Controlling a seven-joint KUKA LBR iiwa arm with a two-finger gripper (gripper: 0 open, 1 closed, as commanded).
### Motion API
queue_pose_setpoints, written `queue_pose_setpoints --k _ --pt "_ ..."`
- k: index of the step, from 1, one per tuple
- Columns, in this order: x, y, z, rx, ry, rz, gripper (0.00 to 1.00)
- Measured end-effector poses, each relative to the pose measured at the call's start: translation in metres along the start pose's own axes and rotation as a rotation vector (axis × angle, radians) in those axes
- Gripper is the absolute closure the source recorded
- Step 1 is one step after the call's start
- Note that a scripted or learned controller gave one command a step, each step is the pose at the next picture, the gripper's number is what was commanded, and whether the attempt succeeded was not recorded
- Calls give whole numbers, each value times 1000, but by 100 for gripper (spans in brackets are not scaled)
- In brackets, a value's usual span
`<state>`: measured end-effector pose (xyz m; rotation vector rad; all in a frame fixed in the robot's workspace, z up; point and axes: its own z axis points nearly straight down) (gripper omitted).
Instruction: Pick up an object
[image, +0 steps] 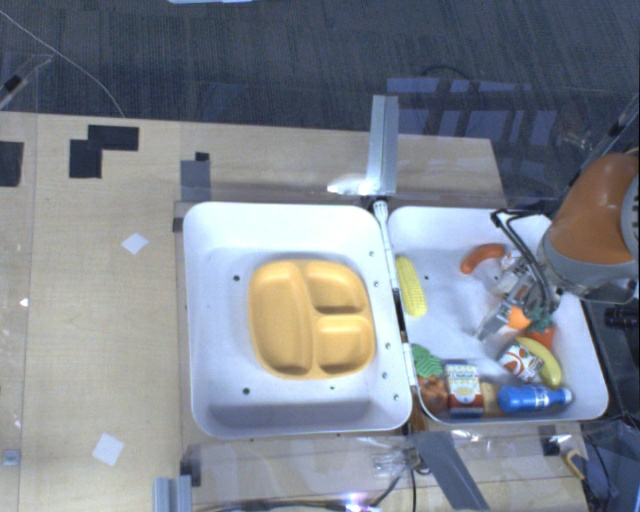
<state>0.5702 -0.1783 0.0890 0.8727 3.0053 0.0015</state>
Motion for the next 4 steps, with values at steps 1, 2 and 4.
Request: queue_pose_setpoints --k 1,2,4 --pt "11 -38 0 0 1 383 0" --pt "-14 22 1 -1 1 511 0" --pt "-19 25 -25 -9 -15 496 100"
